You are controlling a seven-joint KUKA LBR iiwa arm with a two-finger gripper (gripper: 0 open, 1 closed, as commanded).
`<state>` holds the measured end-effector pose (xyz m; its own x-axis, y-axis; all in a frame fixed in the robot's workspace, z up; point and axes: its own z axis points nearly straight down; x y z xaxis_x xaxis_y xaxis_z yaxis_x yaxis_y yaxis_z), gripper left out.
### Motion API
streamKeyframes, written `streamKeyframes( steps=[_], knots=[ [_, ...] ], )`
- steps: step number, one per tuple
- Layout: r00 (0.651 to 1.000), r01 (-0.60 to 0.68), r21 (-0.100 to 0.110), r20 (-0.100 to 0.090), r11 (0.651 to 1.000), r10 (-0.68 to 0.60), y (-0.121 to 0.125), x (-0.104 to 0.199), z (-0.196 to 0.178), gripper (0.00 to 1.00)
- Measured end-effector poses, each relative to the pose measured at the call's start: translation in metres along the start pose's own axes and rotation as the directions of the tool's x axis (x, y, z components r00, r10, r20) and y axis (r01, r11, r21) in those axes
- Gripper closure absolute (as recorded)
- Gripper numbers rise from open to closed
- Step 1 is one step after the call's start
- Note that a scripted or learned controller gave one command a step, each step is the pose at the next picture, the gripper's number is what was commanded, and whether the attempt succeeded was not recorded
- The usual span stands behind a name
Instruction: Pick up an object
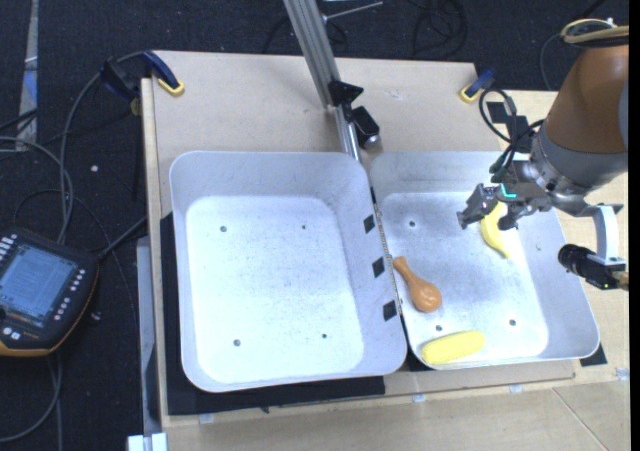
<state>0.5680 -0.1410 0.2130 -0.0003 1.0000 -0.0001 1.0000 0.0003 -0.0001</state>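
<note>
My gripper point(492, 209) hangs over the banana point(494, 236) in the right bin point(560, 339).

I cannot tell how the gripper is set. It sits just above the banana near the bin's far right side, so I think it is going for that one. An orange pear-shaped toy point(419, 288) lies by the left wall. A yellow lemon shape point(453, 346) rests at the near edge. The left bin point(190, 189) sits beside.

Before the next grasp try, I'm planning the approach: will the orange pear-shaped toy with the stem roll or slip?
The orange pear-shaped toy looks rounded and smooth, so it would probably roll in a curve if nudged. Its thin stem probably offers a poor grip. It lies near the right bin's left wall, likely crowding the gripper.
</note>
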Motion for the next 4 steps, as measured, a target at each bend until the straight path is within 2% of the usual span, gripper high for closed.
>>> streamKeyframes(
  steps=[1,3,4],
  knots=[
    [1.000,0.000,0.000,0.000,1.000,0.000,0.000,0.000,0.000,0.00],
    [1.000,0.000,0.005,-0.001,1.000,0.000,0.001,0.002,0.115,0.00],
    [1.000,0.000,0.000,0.000,1.000,0.000,0.002,0.002,0.103,1.00]
  ],
)
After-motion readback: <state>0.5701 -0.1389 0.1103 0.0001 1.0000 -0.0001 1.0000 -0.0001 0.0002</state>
